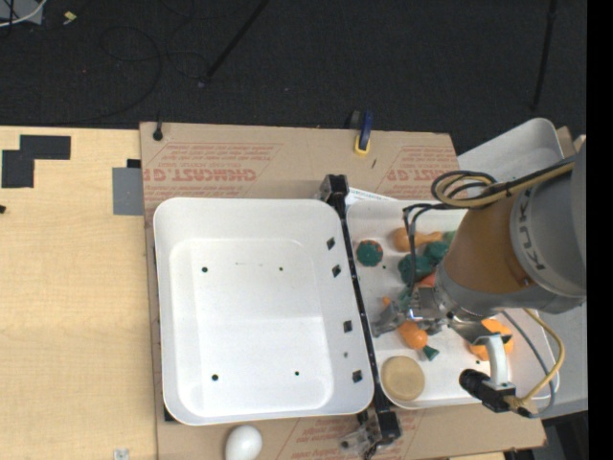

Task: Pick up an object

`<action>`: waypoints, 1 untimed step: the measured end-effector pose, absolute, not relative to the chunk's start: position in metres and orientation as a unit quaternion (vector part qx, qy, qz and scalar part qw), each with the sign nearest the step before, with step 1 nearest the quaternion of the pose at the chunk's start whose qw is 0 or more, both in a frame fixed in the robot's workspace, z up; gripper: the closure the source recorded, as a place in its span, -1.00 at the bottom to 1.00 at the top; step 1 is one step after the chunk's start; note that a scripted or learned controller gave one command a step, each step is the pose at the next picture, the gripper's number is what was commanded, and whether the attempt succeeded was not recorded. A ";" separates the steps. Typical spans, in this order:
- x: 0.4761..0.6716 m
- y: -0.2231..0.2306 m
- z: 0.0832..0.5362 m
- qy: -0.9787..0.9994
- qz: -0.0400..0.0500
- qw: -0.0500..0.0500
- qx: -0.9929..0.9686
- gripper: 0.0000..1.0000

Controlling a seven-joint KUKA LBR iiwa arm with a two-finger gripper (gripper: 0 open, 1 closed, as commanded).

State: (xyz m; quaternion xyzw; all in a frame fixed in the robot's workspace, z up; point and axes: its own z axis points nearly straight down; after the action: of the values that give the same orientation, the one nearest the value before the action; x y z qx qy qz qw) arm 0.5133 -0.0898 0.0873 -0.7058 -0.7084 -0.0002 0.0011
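Note:
My gripper (pixel 400 316) is low inside the right bin (pixel 450 391), near its left wall. A small orange ball (pixel 414 334) lies right below it, touching or nearly touching it; I cannot tell whether it is gripped. A tan round disc (pixel 403 378) rests at the bin's front left corner. A green ball (pixel 370 252) sits further back. Beside the arm are a teal piece (pixel 422 262) and an orange piece (pixel 427 241). Another orange piece (pixel 494 333) shows to the right, partly hidden by the wrist.
The left bin (pixel 192 257) adjoins the right one along a black divider (pixel 347 295). A white ball (pixel 243 441) lies on the cardboard in front of the left bin. A blue and yellow clamp (pixel 362 132) grips the cardboard's back edge.

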 end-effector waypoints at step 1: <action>0.512 -0.093 0.098 -0.705 0.001 0.002 -0.709 1.00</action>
State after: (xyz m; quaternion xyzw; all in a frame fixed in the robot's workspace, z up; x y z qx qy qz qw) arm 0.5117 -0.0929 0.0980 -0.7088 -0.7054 0.0007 0.0019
